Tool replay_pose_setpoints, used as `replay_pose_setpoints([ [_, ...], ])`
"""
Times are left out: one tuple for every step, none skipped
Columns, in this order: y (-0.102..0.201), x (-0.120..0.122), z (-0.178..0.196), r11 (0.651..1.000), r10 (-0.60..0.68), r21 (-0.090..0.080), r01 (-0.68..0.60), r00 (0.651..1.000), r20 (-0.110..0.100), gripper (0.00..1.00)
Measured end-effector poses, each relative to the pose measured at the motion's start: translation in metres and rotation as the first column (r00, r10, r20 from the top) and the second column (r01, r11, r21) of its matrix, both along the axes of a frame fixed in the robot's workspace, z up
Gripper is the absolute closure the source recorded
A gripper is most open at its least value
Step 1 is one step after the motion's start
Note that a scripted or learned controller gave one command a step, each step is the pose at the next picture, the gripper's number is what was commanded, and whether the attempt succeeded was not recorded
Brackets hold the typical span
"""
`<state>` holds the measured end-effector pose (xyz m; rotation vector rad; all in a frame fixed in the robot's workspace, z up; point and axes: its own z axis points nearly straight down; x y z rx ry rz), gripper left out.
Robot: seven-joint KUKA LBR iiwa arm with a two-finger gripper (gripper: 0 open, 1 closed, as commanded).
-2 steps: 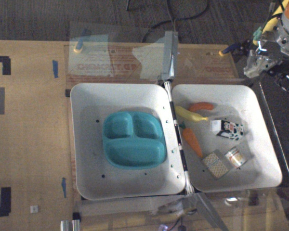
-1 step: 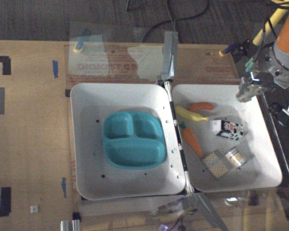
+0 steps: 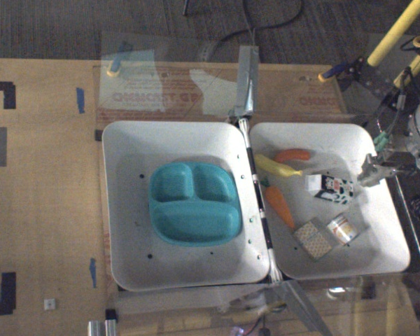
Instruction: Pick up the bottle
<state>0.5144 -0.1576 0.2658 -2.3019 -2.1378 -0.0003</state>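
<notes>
Checkered box (image 3: 313, 239) lies just beside the bottle (image 3: 342, 228) at the right bin's (image 3: 397, 256) front, so I could snag both. My gripper (image 3: 375, 171) hovers near the cow-print carton (image 3: 334, 187); I cannot tell how open it is.

We look down at a slant from one fixed camera high above the bench (image 3: 42, 208), both white bins (image 3: 126, 159) lying left of the gripper (image 3: 378, 170).

Soft, slightly blurred picture; bright white bins (image 3: 126, 145) glare mildly (dimmer toward the edges).
</notes>
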Motion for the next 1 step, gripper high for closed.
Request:
replay_pose_setpoints([
  [-0.0015, 0.0006, 0.0103, 1.000, -0.004, -0.001, 0.004, 1.000, 0.003, 1.00],
])
